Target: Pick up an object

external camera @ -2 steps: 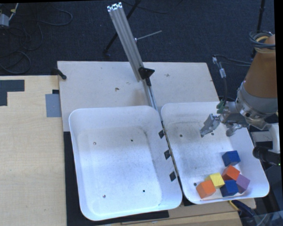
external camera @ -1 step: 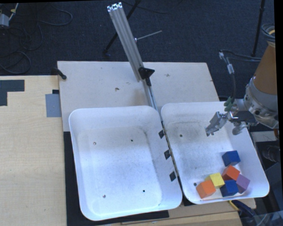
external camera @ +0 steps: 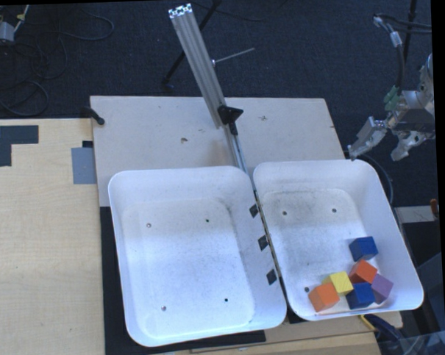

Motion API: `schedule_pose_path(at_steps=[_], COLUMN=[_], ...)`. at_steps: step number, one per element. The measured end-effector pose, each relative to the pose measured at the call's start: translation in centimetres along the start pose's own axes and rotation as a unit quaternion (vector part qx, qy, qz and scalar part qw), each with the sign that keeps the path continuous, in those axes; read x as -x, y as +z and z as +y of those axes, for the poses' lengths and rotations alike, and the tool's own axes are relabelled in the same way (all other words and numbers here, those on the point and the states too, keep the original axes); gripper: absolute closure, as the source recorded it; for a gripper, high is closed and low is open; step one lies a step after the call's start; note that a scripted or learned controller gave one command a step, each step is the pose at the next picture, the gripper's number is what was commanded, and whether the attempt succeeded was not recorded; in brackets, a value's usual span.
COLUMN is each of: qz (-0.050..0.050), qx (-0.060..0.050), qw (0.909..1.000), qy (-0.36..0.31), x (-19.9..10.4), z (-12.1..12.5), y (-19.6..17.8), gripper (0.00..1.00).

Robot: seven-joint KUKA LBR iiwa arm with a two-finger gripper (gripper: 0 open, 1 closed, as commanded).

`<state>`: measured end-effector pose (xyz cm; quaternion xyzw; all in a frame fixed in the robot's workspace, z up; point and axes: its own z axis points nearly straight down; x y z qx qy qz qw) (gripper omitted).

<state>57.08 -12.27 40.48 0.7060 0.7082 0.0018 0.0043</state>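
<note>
Several small blocks lie bunched in the near right corner of the right bin (external camera: 311, 184): a blue block (external camera: 363, 247), a red-orange block (external camera: 363, 270), a yellow block (external camera: 340, 283), an orange block (external camera: 323, 296), a second blue block (external camera: 359, 296) and a purple block (external camera: 382, 286). My gripper (external camera: 384, 139) hangs at the right edge of the view, beyond the right bin's far right corner and well away from the blocks. Its two fingers are spread apart with nothing between them.
The left bin (external camera: 181, 248) sits beside the right one, joined by black clips (external camera: 263, 242). A slanted aluminium post (external camera: 203, 71) rises behind the bins from the pale board (external camera: 161, 131). A wooden bench surface (external camera: 41, 240) lies to the left.
</note>
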Motion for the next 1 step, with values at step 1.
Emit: schedule_pose_path(at_steps=[1], qz=[0.003], qx=[-0.01], qw=[0.9999], qy=[0.002], x=[3.49], z=[-0.54], y=[14.56], gripper=[0.0])
